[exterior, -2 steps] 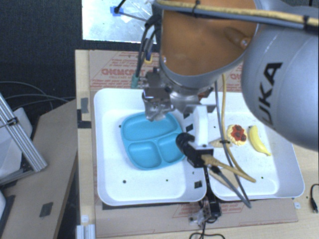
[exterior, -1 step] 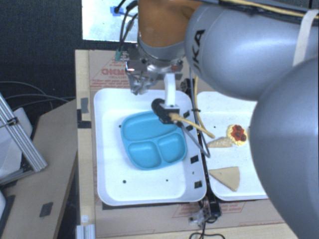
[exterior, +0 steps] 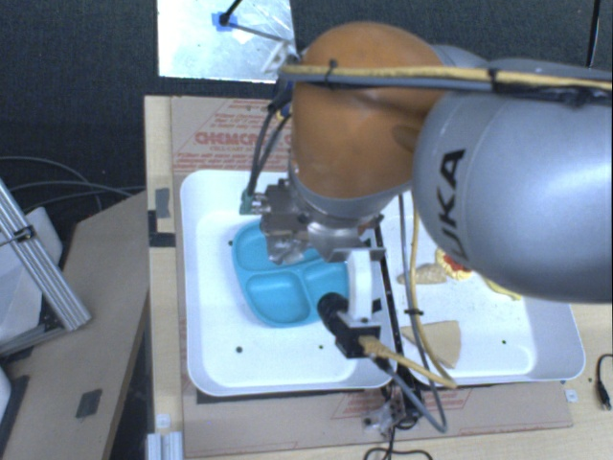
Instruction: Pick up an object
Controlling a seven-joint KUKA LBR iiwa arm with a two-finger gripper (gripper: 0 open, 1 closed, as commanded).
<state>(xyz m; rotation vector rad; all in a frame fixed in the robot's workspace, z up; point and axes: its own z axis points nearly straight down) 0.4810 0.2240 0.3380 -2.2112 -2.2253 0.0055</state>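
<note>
Dark backdrop and a cardboard-covered bench frame two shallow white bins set side by side. One blue sectioned tray, the only large item in the left bin, lies near that bin's centre, toward its far edge; three compartments can be counted on its visible part, and its far portion is covered by the arm. One gripper hangs directly over the tray's far end, its metal body overlapping the tray's rim; whether it touches the tray cannot be told, and whether the jaws are spread or pressed together cannot be told either, since the wrist hides them. One grey arm with one orange band reaches in from the right and covers the divide between the bins. One white block with a black connector sits at the wrist beside the tray's right edge, and yellow and black cables trail from it toward the near edge of the bench. Right bin: one tan flat piece near its near-left corner and one small yellow-and-red item farther back, partly hidden by the arm. One silvery sheet lies beyond the bench's far edge.
</note>
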